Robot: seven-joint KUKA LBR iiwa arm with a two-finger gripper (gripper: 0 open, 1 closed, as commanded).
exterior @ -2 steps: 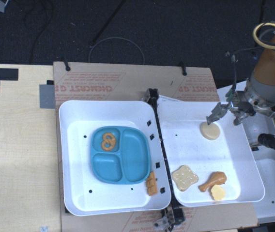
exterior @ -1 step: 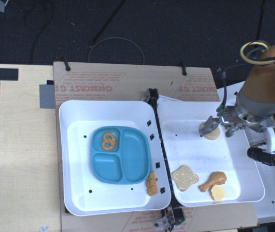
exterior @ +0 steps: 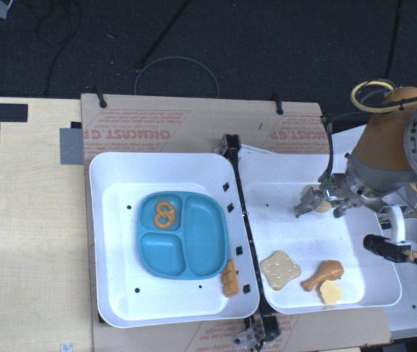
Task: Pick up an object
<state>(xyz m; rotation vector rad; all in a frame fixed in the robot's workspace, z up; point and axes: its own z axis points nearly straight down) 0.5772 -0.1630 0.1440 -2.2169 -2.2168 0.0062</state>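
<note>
While the gripper (exterior: pixel 318 202) hangs spread and empty, the drumstick (exterior: pixel 323 273) looks light, rigid, maybe slick; I'd pinch its narrow shaft, not the bulb.

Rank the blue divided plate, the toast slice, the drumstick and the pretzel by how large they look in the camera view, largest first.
1. Blue divided plate, by far the largest.
2. Toast slice and drumstick: these look about alike, so no ranking between them.
3. Pretzel, the smallest.
</note>
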